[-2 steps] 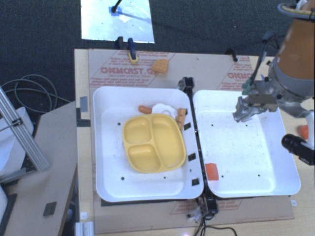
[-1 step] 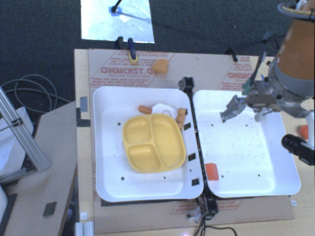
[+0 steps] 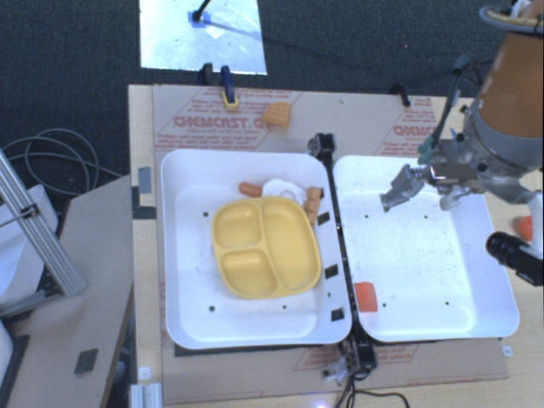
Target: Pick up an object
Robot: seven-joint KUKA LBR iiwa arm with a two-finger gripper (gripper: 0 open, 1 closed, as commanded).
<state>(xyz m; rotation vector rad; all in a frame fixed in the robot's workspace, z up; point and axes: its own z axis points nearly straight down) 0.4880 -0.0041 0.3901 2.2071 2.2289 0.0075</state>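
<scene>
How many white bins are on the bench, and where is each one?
2. The left bin holds a yellow divided plate and a few small items. The right bin has an orange block at its near left corner, with the gripper above it.

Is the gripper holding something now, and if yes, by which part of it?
Nothing is held. The gripper hangs open above the right bin, with nothing between its fingers; the orange block lies in the bin's near corner, apart from it.
</scene>
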